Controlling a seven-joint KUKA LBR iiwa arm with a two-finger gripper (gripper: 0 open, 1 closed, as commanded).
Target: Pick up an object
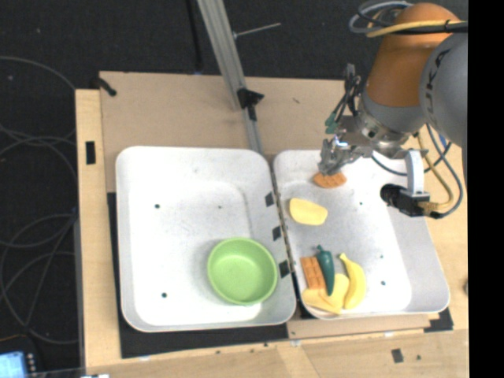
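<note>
My gripper (331,166) hangs over the far left part of the right bin (394,235), directly above a small orange item (330,181) that lies on the bin floor. Its tips look close to or touching that item. A pale yellow lump (307,212) lies a little nearer in the same bin. At the bin's near left corner sit a green pepper (326,265), a yellow banana (353,282), an orange ridged piece (313,272) and a yellow piece (319,302), packed together.
A green bowl (242,270) stands in the near right part of the left bin (173,203). A slanted metal pole (228,61) rises behind the bins. A black fitting (402,198) with cables hangs off the arm over the right bin.
</note>
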